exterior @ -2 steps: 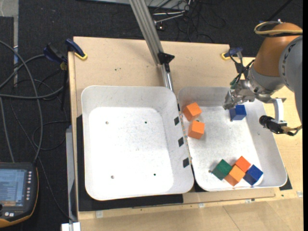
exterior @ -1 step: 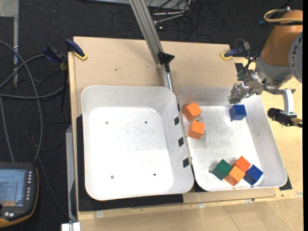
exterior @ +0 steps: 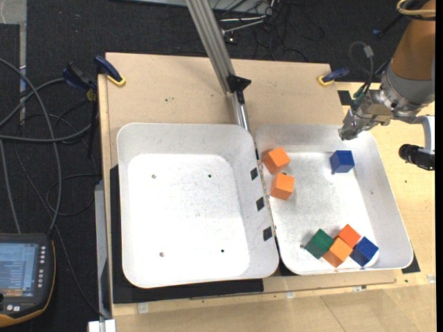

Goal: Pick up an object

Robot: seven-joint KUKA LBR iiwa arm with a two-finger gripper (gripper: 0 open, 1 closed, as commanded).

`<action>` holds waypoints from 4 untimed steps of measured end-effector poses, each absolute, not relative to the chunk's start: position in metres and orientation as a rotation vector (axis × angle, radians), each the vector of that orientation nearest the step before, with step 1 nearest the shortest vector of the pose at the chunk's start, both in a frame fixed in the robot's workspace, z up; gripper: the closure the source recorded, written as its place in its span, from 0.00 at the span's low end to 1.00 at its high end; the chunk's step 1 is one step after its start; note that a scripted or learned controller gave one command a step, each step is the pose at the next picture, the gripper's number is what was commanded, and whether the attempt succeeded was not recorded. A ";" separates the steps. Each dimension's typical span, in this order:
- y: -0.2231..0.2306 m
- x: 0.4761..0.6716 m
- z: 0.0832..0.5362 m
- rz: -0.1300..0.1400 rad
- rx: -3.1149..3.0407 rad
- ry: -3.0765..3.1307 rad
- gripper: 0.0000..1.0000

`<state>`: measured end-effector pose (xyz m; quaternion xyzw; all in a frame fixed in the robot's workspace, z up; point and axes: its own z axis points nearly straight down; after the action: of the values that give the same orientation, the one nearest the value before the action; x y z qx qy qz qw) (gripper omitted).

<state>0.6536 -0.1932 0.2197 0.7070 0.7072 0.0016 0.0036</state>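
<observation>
Over the right bin's (exterior: 387,206) far corner, the gripper (exterior: 351,128) is hovering just beyond the lone blue cube (exterior: 342,161), nothing in its grasp; whether it is spread or closed I cannot tell. The cube is sitting apart from the others, so it is probably the easiest pick: centre above it, descend straight, then close

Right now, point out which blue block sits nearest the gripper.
The lone blue block at the right bin's far side, just below the gripper. The other blue block sits in the near cluster.
</observation>
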 end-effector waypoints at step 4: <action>-0.046 0.629 0.276 0.001 2.214 2.231 1.00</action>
<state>0.6290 -0.0461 0.2755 0.7044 0.7098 0.0004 -0.0008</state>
